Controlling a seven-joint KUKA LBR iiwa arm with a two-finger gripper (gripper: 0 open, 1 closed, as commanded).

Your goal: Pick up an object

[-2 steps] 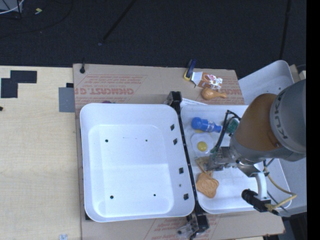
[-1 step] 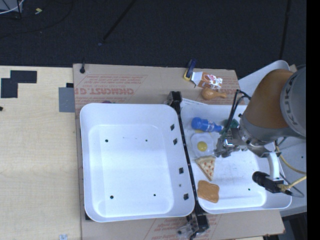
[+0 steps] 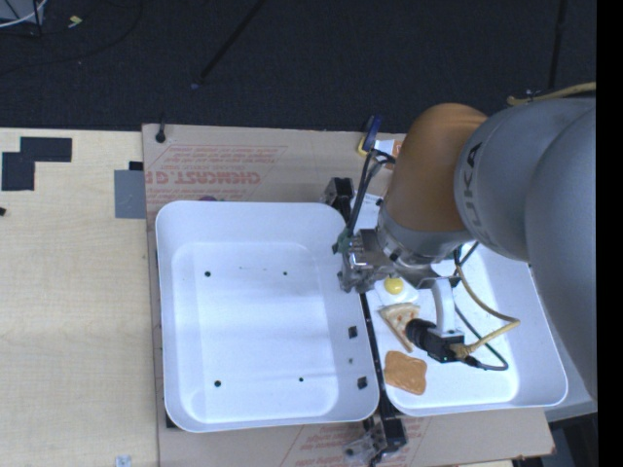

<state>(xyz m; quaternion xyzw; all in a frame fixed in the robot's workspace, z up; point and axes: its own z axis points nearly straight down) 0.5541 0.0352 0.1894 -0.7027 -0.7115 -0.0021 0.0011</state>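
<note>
Camera view, glossy rounded white bin (image 3: pixel 243 397), flat tan toast-shaped piece (image 3: pixel 406 372), jaws state unclear

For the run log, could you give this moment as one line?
arm: over right bin | gripper: fingers unclear | orange piece: lying in bin

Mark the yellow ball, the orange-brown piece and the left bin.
yellow ball (image 3: pixel 393 285), camera view, centre of its visible top.
orange-brown piece (image 3: pixel 406 372), camera view, middle of its flat face.
left bin (image 3: pixel 255 305), camera view, bare floor.
</note>
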